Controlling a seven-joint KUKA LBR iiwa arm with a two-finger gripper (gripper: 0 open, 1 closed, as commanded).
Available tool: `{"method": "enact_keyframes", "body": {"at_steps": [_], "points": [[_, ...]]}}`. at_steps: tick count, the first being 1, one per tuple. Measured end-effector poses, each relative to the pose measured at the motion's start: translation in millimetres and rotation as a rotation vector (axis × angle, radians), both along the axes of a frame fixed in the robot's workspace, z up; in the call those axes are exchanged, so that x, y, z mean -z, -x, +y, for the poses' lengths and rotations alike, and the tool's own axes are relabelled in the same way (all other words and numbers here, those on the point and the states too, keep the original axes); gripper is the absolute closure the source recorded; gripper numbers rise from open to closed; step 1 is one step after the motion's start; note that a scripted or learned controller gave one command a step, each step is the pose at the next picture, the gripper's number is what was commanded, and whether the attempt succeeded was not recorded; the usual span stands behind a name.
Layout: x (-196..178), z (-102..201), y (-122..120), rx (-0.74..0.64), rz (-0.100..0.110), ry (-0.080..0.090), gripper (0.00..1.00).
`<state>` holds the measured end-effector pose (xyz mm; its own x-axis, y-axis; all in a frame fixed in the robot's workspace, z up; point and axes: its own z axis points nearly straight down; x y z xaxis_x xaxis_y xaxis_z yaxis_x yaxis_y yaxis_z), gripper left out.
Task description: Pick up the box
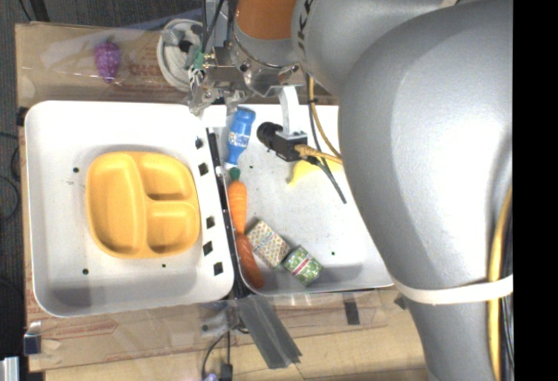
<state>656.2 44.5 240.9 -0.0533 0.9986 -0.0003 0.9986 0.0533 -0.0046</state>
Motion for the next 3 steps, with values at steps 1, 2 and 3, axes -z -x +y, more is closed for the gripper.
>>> {"method": "enact_keyframes", "body": {"at_steps": [1,2,3], "points": [[-150,-93,-1,-0.228,-0.005,-0.001,1.0],[-92,-143,1,-0.506,-0.002,-0.002,1.0],[-51,-103,-1,-0.552,-0.003,-0.002,1.0]]}}
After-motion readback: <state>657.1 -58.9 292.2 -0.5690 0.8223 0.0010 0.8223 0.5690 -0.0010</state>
